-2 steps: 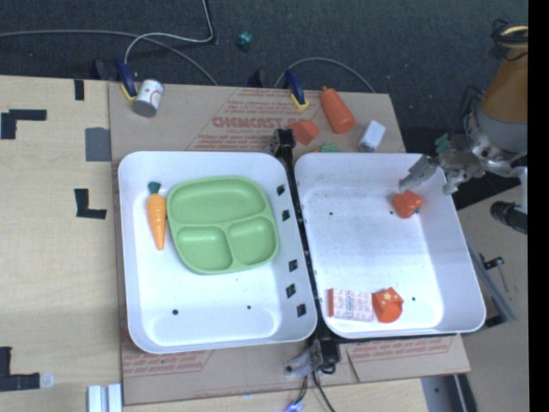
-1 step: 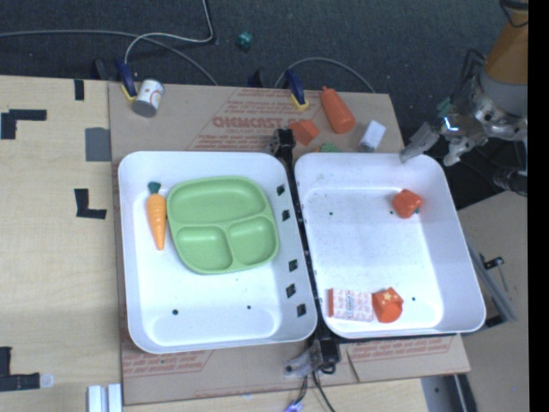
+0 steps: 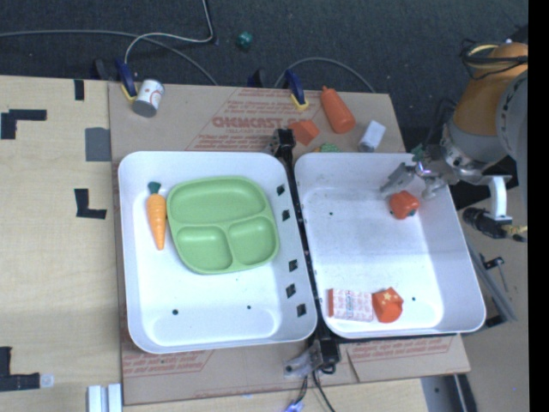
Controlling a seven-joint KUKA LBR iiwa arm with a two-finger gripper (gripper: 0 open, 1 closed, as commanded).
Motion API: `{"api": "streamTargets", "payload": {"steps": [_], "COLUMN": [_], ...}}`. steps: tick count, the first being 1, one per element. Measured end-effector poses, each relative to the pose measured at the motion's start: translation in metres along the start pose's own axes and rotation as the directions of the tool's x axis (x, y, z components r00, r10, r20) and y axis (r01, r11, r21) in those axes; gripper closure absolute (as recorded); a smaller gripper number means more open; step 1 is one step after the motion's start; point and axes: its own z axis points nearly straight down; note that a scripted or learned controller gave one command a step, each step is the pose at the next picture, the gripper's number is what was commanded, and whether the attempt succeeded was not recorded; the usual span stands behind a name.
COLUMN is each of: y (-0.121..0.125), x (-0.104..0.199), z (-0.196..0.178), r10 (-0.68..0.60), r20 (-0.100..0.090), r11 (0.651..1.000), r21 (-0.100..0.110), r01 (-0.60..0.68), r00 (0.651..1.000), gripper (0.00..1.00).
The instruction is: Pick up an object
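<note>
White right bin; gripper over red object, jaw state unclear.

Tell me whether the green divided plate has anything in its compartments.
Empty. The green divided plate in the left bin shows bare green in all three compartments; the toy carrot lies beside it on the bin floor, not on it.

arm | cut off at right edge (upper links hidden)
</note>
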Motion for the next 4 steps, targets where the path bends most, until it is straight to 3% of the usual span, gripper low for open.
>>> {"api": "streamTargets", "payload": {"steps": [1, 2, 3, 4], "y": [0.014, 0.003, 0.003, 0.029], "x": [0.0, 0.0, 0.0, 0.063], "z": [0.019, 0.047, 0.037, 0.045], "r10": [-0.001, -0.001, -0.003, -0.002], "r20": [0.002, 0.004, 0.005, 0.001], "r11": [1.0, 1.0, 1.0, 1.0], "r21": [-0.003, -0.008, -0.009, -0.013], "r01": [0.001, 0.001, 0.003, 0.002], "r00": [1.0, 1.0, 1.0, 1.0], "gripper": [0.0, 0.0, 1.0, 1.0]}}
